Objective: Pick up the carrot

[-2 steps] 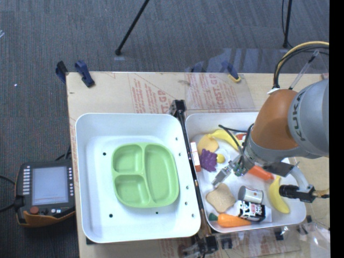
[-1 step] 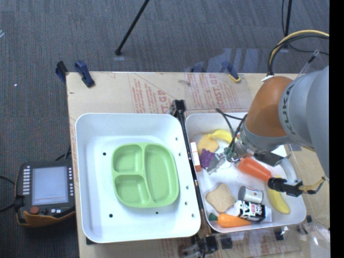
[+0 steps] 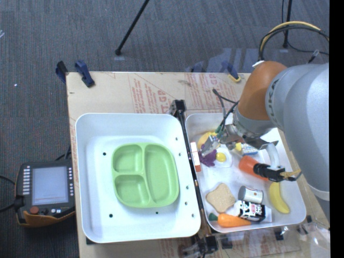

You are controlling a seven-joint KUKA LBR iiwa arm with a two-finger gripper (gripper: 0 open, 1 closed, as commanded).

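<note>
While your gripper (image 3: 210,146) hovers at the right white bin's (image 3: 299,217) far left, finger state unclear, the tapered orange carrot (image 3: 234,220) lies near its front edge.

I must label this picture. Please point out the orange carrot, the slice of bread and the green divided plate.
orange carrot (image 3: 234,220), camera view, middle of its body
tan slice of bread (image 3: 221,196), camera view, centre of the slice
green divided plastic plate (image 3: 161,173), camera view, its largest compartment

A tray (image 3: 145,174) lies in the left bin (image 3: 91,144), and in the right bin (image 3: 297,211) the carrot (image 3: 233,220) lies in front of the bread (image 3: 221,197), left of the banana (image 3: 278,197).
</note>
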